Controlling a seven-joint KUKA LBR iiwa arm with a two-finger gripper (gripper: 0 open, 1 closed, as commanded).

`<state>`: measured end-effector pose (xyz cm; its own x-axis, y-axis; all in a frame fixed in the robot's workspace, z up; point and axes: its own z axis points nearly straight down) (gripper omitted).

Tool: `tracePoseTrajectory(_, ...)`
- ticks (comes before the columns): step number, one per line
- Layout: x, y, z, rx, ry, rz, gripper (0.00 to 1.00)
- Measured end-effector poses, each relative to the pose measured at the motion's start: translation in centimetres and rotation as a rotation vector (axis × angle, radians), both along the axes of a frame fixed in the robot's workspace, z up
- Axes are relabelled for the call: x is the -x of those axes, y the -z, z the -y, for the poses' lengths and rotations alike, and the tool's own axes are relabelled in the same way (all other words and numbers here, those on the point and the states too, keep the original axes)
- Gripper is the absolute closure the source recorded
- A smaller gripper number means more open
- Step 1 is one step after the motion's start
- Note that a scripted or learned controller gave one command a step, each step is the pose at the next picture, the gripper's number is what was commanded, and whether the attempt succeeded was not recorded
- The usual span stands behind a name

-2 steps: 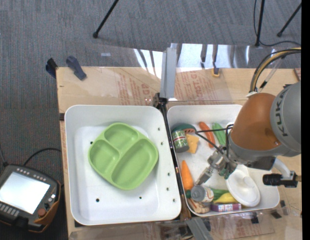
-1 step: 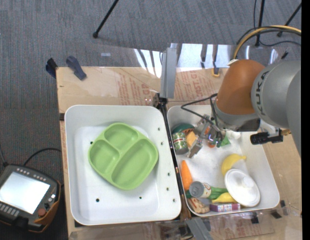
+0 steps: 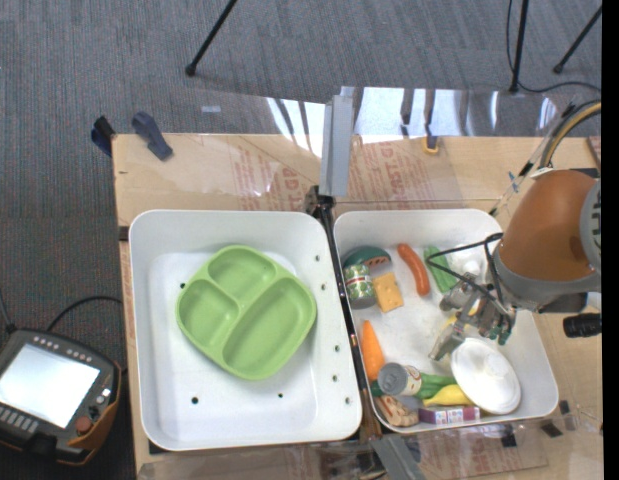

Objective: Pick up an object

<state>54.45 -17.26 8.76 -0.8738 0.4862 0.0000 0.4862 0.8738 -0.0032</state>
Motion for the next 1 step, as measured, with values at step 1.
tracePoseTrajectory(1,-9.11,-0.2,-6.63,-0.002,0.157,0.007,0.0)
